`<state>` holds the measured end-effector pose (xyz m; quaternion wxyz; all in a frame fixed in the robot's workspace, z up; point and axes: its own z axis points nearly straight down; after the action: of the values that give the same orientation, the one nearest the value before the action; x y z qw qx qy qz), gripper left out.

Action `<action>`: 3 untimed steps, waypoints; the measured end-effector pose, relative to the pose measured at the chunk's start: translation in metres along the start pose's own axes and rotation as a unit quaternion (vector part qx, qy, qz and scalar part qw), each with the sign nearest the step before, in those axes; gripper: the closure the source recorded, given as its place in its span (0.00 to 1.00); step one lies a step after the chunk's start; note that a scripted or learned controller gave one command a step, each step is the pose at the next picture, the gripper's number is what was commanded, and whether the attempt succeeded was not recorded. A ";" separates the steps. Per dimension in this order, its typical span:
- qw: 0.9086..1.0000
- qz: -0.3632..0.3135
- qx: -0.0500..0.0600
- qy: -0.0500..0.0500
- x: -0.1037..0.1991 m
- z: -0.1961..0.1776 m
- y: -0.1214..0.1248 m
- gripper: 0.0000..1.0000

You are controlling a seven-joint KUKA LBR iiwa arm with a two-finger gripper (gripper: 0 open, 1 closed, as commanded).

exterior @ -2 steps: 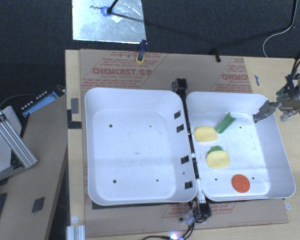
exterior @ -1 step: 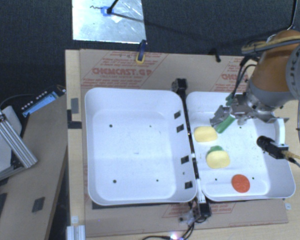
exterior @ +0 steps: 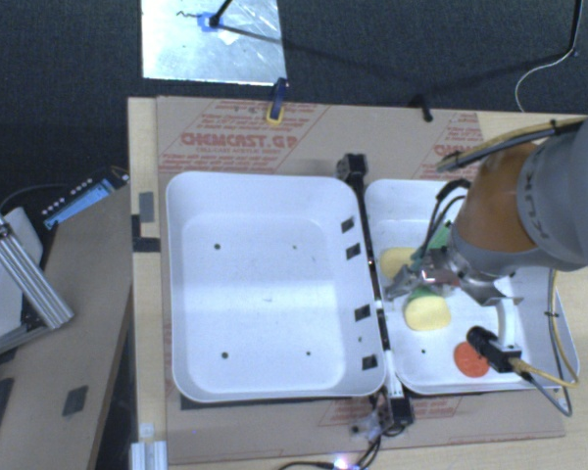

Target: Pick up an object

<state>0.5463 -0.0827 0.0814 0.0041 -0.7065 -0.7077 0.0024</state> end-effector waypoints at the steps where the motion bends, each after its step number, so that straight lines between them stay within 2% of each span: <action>1: 1.000 0.002 -0.002 -0.001 -0.019 -0.002 -0.052 0.00; 2: 1.000 0.000 -0.010 -0.002 -0.019 -0.017 -0.045 1.00; 3: 1.000 -0.004 -0.012 -0.002 0.016 -0.109 0.018 1.00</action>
<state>0.5653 -0.0666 0.1904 -0.0054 -0.7035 -0.7106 -0.0048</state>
